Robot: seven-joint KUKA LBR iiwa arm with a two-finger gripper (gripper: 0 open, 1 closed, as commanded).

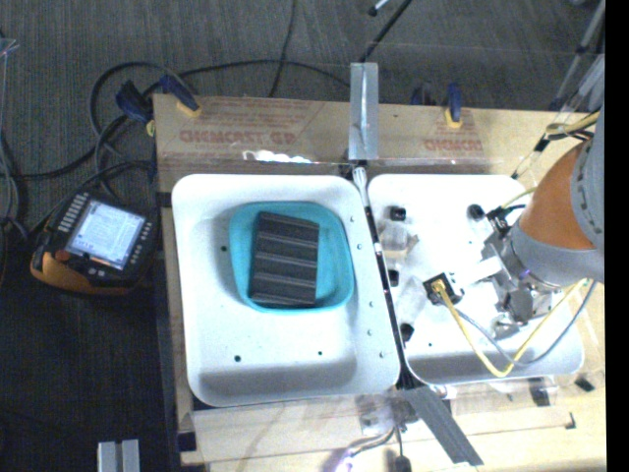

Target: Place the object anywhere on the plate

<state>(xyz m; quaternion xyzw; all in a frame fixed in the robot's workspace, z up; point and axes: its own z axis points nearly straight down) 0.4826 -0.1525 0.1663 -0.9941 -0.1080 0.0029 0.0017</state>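
Gripper (513, 308) low in right bin; ridged dark-grey block (285, 258) on plate (337, 264).

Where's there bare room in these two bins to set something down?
In the left bin, the white floor in front of the blue plate is free; the dark ridged block covers most of the plate. The right bin is crowded: small objects, a yellow cable and the arm.
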